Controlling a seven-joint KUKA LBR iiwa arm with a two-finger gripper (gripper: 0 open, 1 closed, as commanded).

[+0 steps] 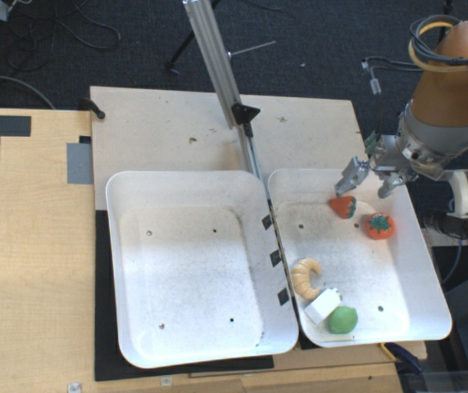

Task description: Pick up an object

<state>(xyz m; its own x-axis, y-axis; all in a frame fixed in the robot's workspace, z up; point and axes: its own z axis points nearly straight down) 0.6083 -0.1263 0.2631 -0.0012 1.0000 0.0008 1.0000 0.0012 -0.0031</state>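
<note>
The tool hangs over the right bin at its twelve o'clock edge, fingers spread apart and holding nothing. A small red fruit lies just at seven o'clock of it, a tomato at five o'clock. Further toward six o'clock sit a croissant, white block and green ball
</note>
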